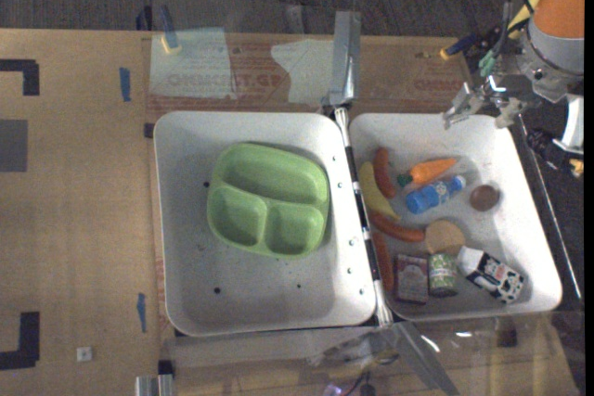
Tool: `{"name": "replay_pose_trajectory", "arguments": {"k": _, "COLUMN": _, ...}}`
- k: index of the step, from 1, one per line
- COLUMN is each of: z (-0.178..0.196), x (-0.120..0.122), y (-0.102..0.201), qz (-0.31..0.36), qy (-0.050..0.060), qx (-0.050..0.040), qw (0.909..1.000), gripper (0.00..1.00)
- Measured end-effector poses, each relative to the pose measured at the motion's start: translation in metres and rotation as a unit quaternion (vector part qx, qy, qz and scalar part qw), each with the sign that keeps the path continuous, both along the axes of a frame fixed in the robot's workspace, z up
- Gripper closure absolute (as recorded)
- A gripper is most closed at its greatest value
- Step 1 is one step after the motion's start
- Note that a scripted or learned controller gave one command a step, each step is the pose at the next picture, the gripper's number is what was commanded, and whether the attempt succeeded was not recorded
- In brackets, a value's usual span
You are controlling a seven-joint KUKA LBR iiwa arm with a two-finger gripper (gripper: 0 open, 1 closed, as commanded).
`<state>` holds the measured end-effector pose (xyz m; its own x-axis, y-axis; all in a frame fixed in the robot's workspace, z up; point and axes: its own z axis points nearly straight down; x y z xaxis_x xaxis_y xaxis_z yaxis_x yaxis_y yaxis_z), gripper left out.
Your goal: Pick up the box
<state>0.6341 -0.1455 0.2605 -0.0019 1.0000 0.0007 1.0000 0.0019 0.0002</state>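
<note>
The box (411, 277), dark red and lying flat, is seen at the near edge of the right bin (536, 227), tight against the bin's near wall. A small green can (443, 274) stands just beside it, and a black-and-white carton (494, 274) lies beyond the can. A red sausage (397, 229) and a round tan disc (445, 236) rest just behind the box. If the fingers are brought down here, the can or the sausage could be struck or caught instead, since so little room is left on either side. The wall could also block one finger.

Farther back, a yellow banana (373, 189), a blue bottle (434, 195), a carrot (432, 170) and a brown round piece (484, 197) are scattered across the bin. In the left bin (186, 274) a green divided plate (269, 198) is set.

At the far right corner the gripper (483, 100) is held above the bin rim, well apart from the box. Whether its jaws are open or closed cannot be told. A long reach across the clutter is judged necessary, so a misaligned descent is the main risk
</note>
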Motion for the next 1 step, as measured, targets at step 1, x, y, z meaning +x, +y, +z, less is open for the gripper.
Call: {"name": "replay_pose_trajectory", "arguments": {"k": 1, "z": -0.1676, "x": -0.0622, "y": -0.0271, "qz": 0.193, "qy": -0.001, "qx": -0.0005, "qw": 0.9812, "gripper": 0.0}}
